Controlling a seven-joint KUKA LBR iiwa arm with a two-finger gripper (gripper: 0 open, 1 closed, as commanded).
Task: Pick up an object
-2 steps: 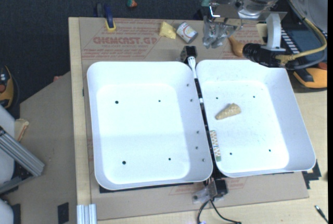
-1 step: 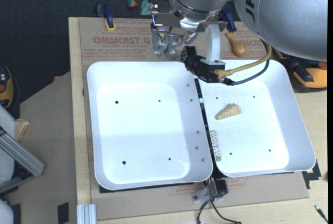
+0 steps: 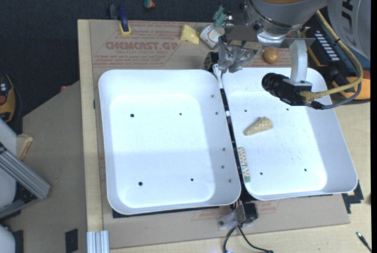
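Note:
A tan, cone-shaped object lies on its side in the middle of the right bin. My gripper hangs at the back end of the divider between the two bins, over the right bin's back left corner. It is well behind and to the left of the cone, apart from it. A black cylinder mounted on the arm sticks out over the right bin's back part. The left bin shows only its white floor.
Behind the bins on the cardboard lie a yellow piece, a small white object and a brown ball. A blue and yellow clamp sits at the back left. A patterned strip lies along the divider.

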